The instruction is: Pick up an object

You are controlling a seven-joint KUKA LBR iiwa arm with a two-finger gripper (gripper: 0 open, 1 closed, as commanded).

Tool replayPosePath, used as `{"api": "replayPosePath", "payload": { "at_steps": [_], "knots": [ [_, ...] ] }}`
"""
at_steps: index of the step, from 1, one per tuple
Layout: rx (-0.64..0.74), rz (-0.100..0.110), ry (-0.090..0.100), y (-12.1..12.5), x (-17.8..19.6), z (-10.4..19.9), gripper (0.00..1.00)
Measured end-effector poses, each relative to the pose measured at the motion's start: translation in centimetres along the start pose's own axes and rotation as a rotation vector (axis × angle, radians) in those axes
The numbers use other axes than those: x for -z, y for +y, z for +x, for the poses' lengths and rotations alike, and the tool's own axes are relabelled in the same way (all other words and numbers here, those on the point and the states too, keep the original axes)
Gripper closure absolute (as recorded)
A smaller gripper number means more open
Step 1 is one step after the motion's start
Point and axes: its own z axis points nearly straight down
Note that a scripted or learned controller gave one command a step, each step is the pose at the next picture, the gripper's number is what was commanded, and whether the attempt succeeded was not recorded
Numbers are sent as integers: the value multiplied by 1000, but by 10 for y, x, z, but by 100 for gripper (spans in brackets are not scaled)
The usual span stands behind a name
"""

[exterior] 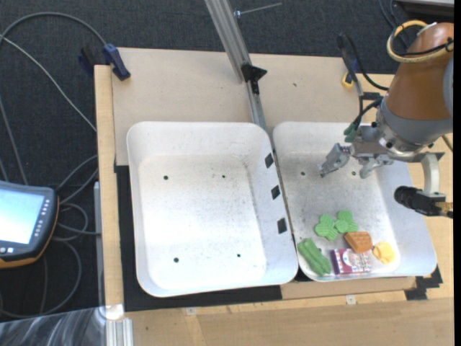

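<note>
Right bin [302,146], hand [351,162] open, arm [425,78] cropped — nothing held

Two bins sit side by side on the worktop [180,85]. In the right bin [302,143], small objects [346,247] cluster at its near edge. The claw [353,166] hangs above that bin's middle, behind them.

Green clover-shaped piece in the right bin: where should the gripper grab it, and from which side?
Probably straight from above. The green clover-shaped piece lies flat in the right bin, so close across a narrow part between its lobes. Its far, left side is open floor; the orange block sits close at its near right, so keep the fingers off that edge. The gripper hangs above bare floor farther back.
</note>
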Motion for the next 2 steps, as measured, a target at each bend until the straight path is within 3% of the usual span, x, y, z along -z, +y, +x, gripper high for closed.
{"api": "replayPosePath", "payload": {
  "at_steps": [2],
  "knots": [
    [0, -1, 0, 0, -116, -1, 0]
  ]
}}
